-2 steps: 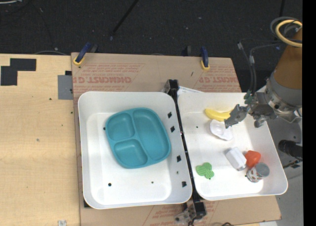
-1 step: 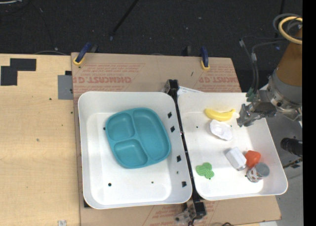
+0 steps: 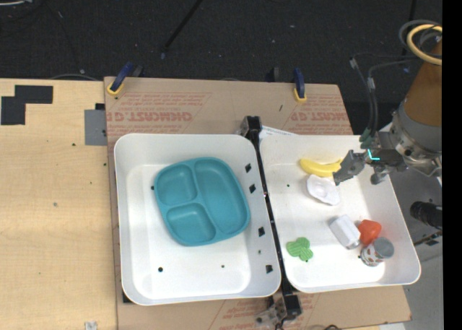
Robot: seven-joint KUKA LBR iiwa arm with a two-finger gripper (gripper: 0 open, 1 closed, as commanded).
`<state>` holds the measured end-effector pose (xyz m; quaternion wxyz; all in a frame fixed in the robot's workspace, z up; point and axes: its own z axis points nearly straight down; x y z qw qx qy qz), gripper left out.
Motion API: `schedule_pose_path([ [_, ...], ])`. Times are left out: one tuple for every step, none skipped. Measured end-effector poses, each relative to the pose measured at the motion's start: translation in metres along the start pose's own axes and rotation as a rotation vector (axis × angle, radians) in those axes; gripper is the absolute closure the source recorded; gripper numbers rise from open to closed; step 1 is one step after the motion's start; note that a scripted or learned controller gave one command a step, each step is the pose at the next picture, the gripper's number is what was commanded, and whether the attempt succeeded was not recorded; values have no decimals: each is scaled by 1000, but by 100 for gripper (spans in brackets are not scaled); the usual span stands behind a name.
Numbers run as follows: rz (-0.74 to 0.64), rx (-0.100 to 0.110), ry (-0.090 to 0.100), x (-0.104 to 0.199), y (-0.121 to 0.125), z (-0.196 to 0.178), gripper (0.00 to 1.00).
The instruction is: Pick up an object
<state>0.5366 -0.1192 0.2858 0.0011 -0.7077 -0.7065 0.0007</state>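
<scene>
Over the right bin (image 3: 404, 267), the gripper (image 3: 363, 166) hangs with fingers spread and nothing between them, the yellow banana (image 3: 319, 167) just to its left.

Cardboard-topped bench (image 3: 209, 105), perhaps clamped, under two white bins (image 3: 133, 177) side by side.

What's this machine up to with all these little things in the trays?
A robot arm reaches in from the right over the right bin, trying to pick up an object. Its gripper hangs right by the banana, above a white piece. Nothing can be seen held between the jaws. A green toy, a grey block and an orange piece lie nearer the front. The left bin holds a teal divided plate.
</scene>
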Motion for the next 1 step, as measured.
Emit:
schedule_pose_path([
  [82,-1,0,51,-37,15,0],
])
